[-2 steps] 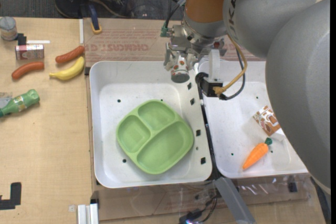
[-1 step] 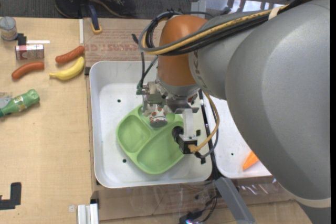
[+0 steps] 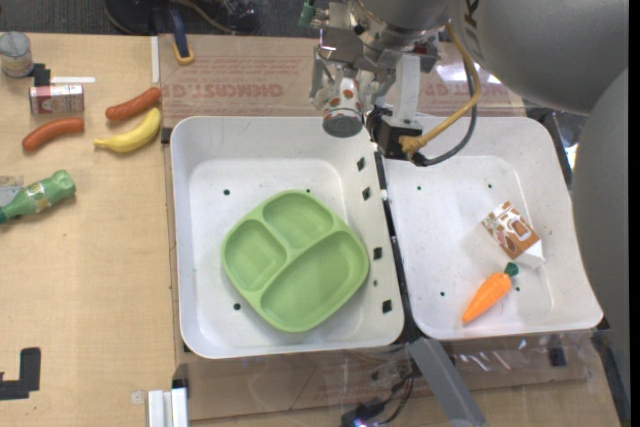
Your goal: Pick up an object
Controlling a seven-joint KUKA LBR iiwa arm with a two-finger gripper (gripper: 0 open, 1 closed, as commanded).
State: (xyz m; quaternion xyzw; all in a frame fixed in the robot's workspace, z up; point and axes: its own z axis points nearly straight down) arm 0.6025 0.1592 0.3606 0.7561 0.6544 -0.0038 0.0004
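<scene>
My gripper point(image 3: 345, 105) hangs over the far rim where the two white bins meet. It is shut on a small white cup with red marks point(image 3: 343, 97), whose grey round end point(image 3: 342, 123) points down and is lifted above the bins. In the left bin point(image 3: 190, 215) lies a green divided plate point(image 3: 295, 260). The right bin point(image 3: 560, 175) holds an orange toy carrot point(image 3: 487, 297) and a small brown-and-white carton point(image 3: 512, 233) near its right side.
On the wooden bench left of the bins lie a banana point(image 3: 130, 135), two red sausages point(image 3: 132, 103) point(image 3: 52, 132), a green bottle point(image 3: 35, 195), a small box point(image 3: 55, 98) and a can point(image 3: 12, 53). The arm's grey body point(image 3: 560, 5) fills the upper right.
</scene>
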